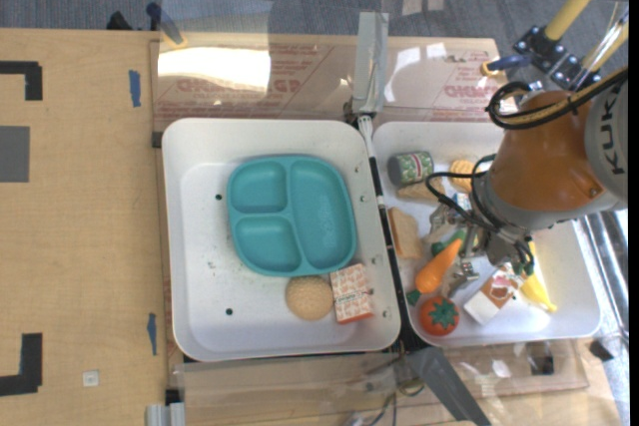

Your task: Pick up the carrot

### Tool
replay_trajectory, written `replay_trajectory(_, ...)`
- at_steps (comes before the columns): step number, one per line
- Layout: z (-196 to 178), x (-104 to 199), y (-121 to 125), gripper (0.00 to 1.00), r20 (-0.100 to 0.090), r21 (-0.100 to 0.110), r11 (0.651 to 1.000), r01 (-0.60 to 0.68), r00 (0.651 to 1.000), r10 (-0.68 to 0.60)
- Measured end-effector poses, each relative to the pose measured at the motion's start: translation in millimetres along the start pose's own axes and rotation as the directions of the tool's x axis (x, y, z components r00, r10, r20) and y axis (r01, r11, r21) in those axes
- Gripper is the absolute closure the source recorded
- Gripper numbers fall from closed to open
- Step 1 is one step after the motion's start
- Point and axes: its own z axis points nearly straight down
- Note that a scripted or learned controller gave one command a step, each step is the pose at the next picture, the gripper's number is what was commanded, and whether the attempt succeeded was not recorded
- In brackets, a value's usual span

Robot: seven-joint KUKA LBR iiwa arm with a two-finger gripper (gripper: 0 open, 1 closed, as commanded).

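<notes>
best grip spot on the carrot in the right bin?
Grip the carrot across its thick mid-body, coming from above. It lies tilted, top up-right and tip down-left toward the tomato, so set the fingers across that axis. The gripper already hangs at its right side; bread crowds the left.

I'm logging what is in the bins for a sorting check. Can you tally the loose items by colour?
Teal: 1, divided plate
Orange: 1, carrot
Red: 1, tomato
Green: 1, can
Yellow: 1, banana
Tan: 1, bun
Total: 6
</notes>
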Motion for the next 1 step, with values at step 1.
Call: replay_trajectory(1,-13.7,-4.1,-1.1,1.0,0.013,0.005,1.0,0.002,1.0,-0.002)
